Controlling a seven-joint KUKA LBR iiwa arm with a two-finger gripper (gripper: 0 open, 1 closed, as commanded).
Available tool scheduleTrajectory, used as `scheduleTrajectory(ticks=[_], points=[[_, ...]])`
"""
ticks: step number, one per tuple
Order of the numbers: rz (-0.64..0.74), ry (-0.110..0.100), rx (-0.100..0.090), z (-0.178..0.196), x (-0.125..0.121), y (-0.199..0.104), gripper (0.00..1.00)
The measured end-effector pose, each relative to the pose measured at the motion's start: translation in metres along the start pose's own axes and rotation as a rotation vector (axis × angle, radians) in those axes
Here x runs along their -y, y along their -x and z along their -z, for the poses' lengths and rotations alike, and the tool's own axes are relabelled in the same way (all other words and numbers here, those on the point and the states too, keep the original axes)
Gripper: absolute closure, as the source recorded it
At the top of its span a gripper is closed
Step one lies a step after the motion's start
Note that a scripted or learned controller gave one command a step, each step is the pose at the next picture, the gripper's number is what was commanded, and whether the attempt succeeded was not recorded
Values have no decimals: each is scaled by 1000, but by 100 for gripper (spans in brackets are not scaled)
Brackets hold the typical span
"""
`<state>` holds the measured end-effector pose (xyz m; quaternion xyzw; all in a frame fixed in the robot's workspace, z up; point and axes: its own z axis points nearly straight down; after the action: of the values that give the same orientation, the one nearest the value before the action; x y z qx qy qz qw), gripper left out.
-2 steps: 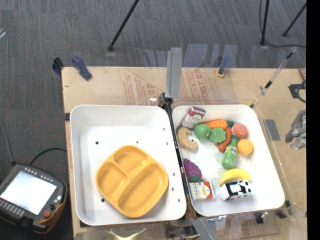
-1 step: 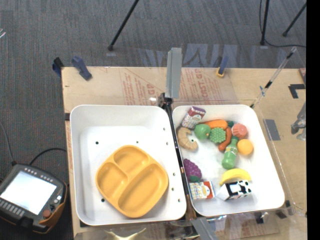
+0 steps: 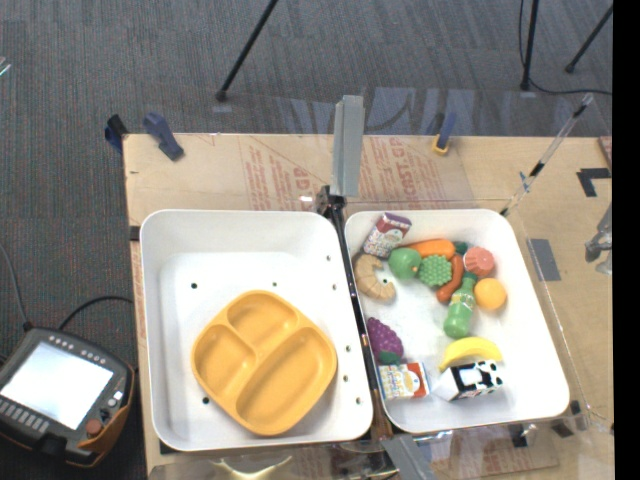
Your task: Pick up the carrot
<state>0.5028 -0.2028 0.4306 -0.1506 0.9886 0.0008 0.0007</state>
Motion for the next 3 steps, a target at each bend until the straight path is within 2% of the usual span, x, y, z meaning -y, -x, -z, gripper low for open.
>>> scheduleTrajectory(ticks=[1, 2, 3], points=[[91, -1, 1, -19, 3, -19, 100], [84, -3, 3, 14, 4, -19, 100], [189, -1, 2, 26, 11, -1, 100]])
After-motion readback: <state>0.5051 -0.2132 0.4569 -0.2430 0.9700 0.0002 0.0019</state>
